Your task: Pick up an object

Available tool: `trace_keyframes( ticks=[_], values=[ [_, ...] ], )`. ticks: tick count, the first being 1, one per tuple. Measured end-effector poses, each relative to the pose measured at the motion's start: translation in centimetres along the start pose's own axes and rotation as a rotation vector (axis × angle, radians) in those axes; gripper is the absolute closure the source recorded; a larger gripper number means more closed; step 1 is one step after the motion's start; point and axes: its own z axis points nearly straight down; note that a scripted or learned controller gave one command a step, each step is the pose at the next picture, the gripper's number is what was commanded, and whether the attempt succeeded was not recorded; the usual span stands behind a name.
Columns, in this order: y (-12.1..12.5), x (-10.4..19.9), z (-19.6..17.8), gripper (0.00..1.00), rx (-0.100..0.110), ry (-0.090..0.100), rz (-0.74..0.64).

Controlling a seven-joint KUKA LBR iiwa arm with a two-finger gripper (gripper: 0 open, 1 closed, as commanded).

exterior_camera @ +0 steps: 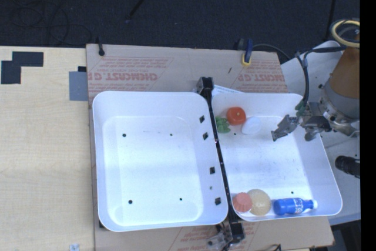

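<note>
tool (295, 130) hangs over the right bin (329, 185), seemingly open and holding nothing. nearest objects: white lump (252, 125) and red ball (236, 115) at far wall. advise centring over one before descent.

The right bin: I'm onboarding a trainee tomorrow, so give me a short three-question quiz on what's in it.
1. True or false: the blue bottle lies on its side in the right bin.
2. Which sits nearest the divider: A) orange-red ball B) green object C) blue bottle?
3. Fill in: the pink disc touches the ____ ball.

Key: 1 true; 2 B; 3 tan.
</note>
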Motion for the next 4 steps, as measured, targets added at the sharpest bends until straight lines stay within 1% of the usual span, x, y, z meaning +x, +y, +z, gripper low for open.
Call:
trace_keyframes(
  ticks=[1, 2, 3, 4],
  values=[
    [3.1, -3.3, 11.9, 0.0, 0.006, 0.0, 0.0],
    [3.9, -5.9, -2.0, 0.0, -0.013, -0.006, 0.0],
    [4.4, -5.6, 11.9, 0.0, 0.011, 0.004, -0.001],
    [5.9, -6.0, -3.9, 0.0, -0.016, -0.005, -0.001]
  ],
)
